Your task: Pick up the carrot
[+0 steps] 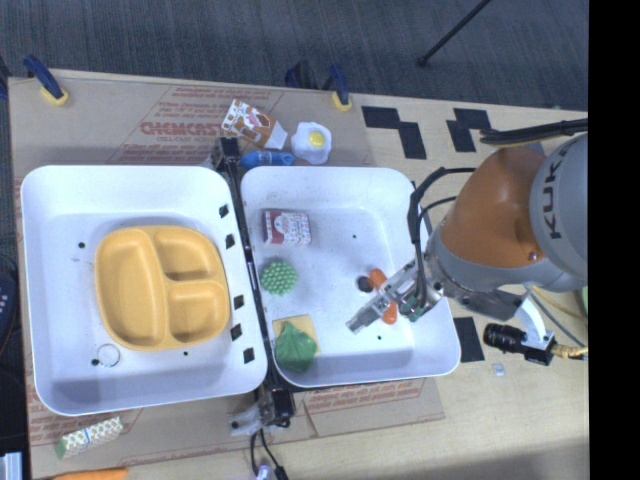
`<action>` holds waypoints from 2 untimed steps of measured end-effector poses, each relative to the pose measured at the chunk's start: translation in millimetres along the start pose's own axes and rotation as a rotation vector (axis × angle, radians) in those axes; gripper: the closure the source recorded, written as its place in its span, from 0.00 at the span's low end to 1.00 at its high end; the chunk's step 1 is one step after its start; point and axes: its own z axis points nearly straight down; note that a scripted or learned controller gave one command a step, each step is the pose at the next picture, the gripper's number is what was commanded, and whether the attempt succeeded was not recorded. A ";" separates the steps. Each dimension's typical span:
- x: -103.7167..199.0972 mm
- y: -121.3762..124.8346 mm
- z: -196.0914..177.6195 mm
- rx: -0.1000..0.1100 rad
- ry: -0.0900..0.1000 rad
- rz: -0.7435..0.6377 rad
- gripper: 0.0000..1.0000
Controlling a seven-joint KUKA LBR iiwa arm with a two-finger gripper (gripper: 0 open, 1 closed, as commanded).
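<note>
Tool (383,306) low in right white bin (330,183), fingers clenched around small orange carrot (381,295); green spiky ball (279,277) well off its tip.

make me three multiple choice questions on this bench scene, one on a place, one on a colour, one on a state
1. Which bin holds the carrot?
A. left bin
B. right bin
C. neither

2. What colour is the divided tray?
A. yellow
B. blue
C. red

3. How does the spiky ball lie?
A. stacked on the tray
B. between the gripper's fingers
C. loose on the bin floor

Answers:
1. B, the orange carrot lies in the right bin by the gripper.
2. A, the tray in the left bin is yellow.
3. C, the green ball sits on the white floor, apart from the gripper.
</note>
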 end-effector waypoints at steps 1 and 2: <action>53.1 40.8 29.3 -0.001 -0.002 -0.027 0.00; -34.9 42.3 74.5 -0.001 -0.004 -0.139 0.00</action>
